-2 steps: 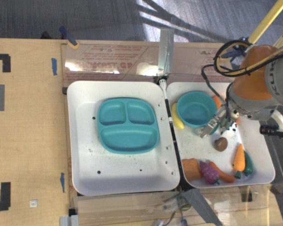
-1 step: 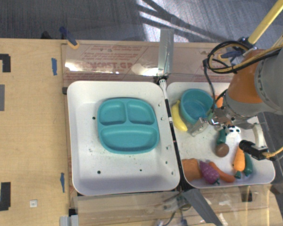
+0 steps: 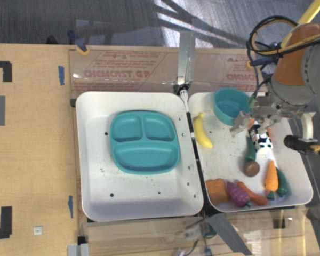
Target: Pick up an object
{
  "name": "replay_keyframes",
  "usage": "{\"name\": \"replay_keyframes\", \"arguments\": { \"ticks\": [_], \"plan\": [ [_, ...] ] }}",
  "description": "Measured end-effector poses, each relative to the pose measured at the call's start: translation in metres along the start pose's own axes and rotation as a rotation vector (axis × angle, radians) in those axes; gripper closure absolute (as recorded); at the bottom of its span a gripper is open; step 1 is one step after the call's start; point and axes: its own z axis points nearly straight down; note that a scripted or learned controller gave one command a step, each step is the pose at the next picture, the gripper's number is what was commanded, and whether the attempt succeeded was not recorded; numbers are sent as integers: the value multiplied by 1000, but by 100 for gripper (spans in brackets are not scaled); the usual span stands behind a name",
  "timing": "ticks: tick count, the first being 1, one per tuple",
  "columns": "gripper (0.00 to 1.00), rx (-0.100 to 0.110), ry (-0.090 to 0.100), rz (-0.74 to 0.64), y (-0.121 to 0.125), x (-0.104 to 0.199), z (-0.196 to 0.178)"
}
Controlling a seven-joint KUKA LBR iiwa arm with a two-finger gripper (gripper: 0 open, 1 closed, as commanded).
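**Claw low over the right bin, beside the bowl**

Two white bins sit side by side on the tabletop (image 3: pixel 32 159). The left bin (image 3: pixel 90 196) holds a teal divided plate (image 3: pixel 144 142), lying flat near its middle.

The right bin (image 3: pixel 224 153) carries the loose things. A teal bowl (image 3: pixel 229 104) stands upright in its far corner. A yellow banana (image 3: pixel 202 132) lies close to the wall shared with the left bin. Toward the near edge there is a cluster: an orange lump (image 3: pixel 217 190), a purple piece (image 3: pixel 238 194) touching it, and a long orange piece (image 3: pixel 254 196) just beside that. An upright orange carrot (image 3: pixel 271 177) stands near the right wall, with a brown round thing (image 3: pixel 250 168) next to it. A black-and-white toy (image 3: pixel 263 142) lies between the brown thing and the claw.

The arm reaches in from the right, its orange band (image 3: pixel 301 55) above the wrist. The claw (image 3: pixel 249 126) hangs low just beside the bowl, above the black-and-white toy. I cannot tell how it is set, nor whether anything is caught in it.
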Motion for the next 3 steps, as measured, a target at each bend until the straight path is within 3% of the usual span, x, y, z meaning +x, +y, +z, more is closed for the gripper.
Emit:
{"name": "replay_keyframes", "arguments": {
  "ticks": [1, 2, 3],
  "plan": [
    [0, -96, -18, 22, 26, -11, 19],
    [0, -82, -11, 60, 48, -20, 46],
    [100, -81, -12, 55, 48, -18, 36]
  ]
}}
